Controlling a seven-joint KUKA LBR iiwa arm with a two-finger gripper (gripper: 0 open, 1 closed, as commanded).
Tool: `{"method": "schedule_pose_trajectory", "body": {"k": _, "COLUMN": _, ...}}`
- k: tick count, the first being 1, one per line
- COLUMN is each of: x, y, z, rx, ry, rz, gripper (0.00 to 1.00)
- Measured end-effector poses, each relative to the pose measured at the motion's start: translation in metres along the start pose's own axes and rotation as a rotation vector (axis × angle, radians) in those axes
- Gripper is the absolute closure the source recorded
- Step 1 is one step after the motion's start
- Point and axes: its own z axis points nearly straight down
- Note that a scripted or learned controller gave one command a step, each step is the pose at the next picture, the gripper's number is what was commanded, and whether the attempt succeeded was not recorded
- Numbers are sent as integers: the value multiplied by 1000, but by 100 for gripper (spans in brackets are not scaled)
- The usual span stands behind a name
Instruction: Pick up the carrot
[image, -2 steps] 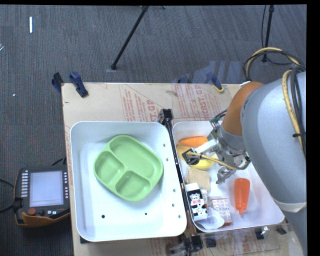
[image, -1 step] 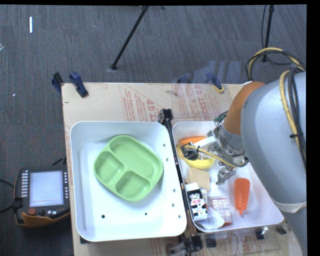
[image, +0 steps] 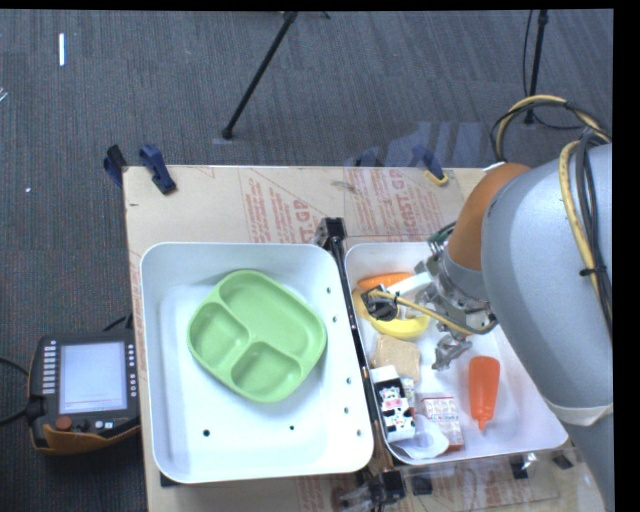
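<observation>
Looming largest and closest to the lens, grey arm (image: 545, 290) with its orange band (image: 485, 205) and a yellow cable (image: 572, 160) looped over the top, reaching in from the right over the right bin (image: 522, 412). At its end, gripper (image: 447, 352) low over the middle of that bin; cannot tell how wide the claw stands (metal parts too tangled and small), and nothing visibly caught in it.

Right bin crowded:
- yellow curved piece (image: 397, 322) near the far left corner, with an orange piece (image: 384, 281) peeking out behind it
- tan bread slice (image: 397, 353) just in front of the yellow piece
- cow-patterned carton (image: 394, 402) against the left wall
- small red-and-white packet (image: 441, 409) beside the carton, and a white scrap (image: 430, 442) at the near edge

Carrot (image: 483, 391) lying flat on the bare white floor of the right bin, just to the right of the claw and slightly nearer the front, apart from it. Plain orange, smooth, stubby; thick rounded end toward the far side, narrowing to a thin tip pointing at the near rim.

Left bin (image: 160, 300) holding a single light-green plate (image: 258, 335), three compartments, set at a slant near the middle.

Beyond the bench, a handheld control screen (image: 85, 385) on the carpet at left and a blue clamp (image: 157, 168) at the far corner.
</observation>
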Motion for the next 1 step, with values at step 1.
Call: {"method": "schedule_pose_trajectory", "body": {"k": 1, "x": 0, "y": 0, "z": 0, "rx": 0, "ry": 0, "rz": 0, "gripper": 0}}
